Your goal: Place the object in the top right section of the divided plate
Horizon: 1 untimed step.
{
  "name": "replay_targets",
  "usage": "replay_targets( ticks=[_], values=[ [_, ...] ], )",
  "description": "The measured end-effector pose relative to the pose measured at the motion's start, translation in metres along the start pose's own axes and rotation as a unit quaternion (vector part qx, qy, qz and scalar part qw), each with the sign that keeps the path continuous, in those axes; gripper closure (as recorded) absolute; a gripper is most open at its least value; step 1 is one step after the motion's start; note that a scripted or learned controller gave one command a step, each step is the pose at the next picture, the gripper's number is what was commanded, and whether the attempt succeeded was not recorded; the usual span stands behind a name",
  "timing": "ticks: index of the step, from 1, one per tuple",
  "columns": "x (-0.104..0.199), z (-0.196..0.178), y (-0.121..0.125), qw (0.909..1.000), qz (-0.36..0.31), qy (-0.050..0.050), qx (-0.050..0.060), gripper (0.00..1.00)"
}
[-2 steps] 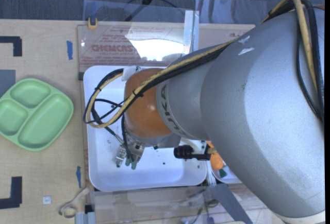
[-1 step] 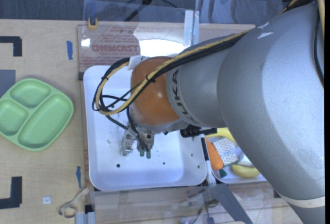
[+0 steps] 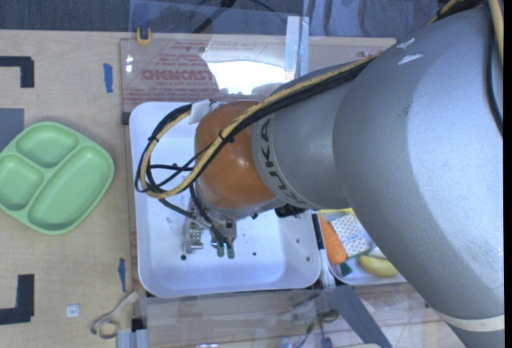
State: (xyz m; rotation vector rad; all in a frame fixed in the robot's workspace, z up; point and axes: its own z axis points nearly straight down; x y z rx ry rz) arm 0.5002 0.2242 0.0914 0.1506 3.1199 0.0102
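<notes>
While the pincer (image 3: 223,247) hangs low over the floor of the white bin (image 3: 160,274), I cannot tell whether it grips anything; a carrot (image 3: 333,242) and a banana (image 3: 376,265), possible objects, lie in the next bin to its right. Misgrasping is the risk, since nothing shows beneath it; the green plate (image 3: 54,177) sits well apart to its left across open tabletop (image 3: 64,74), past the bin wall.
</notes>
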Motion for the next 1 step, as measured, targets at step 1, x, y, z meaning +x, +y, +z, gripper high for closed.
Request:
replay_targets(
  ticks=[1],
  values=[
    [0.0147,-0.0004,0.0000,0.9985,-0.055,-0.001,-0.001,1.00]
  ],
)
